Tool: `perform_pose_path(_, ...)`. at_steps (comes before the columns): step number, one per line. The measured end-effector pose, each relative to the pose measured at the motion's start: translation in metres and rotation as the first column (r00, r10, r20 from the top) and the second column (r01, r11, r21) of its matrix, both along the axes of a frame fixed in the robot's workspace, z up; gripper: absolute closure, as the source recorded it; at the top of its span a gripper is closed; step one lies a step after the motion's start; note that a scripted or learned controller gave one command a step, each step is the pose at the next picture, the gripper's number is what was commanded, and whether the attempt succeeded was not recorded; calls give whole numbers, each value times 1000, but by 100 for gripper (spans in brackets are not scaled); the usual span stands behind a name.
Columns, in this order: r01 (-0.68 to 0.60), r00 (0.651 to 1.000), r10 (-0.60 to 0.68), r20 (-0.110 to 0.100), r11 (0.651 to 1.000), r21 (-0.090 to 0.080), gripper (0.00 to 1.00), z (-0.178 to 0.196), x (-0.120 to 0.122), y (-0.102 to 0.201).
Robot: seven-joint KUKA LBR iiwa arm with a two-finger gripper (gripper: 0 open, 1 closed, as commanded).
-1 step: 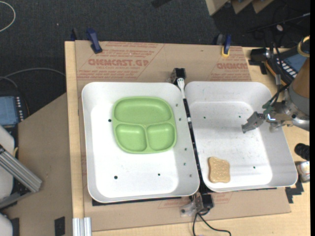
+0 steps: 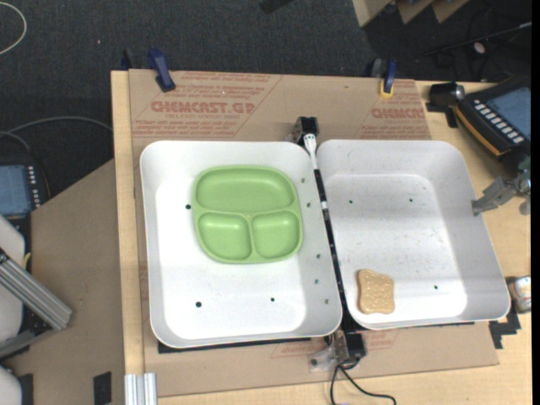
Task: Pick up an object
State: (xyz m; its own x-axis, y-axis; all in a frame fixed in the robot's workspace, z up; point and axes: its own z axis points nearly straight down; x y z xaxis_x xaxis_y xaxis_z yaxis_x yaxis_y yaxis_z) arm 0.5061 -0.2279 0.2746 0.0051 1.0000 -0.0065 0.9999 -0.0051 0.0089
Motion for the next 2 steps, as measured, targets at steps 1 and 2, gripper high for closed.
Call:
perform_pose_path(1,-6,1000,6,12,1000,-3,0,160,-27,3)
perform_pose_path(2,-7,1000,7,-3,1000,1,100,160,-26,3)
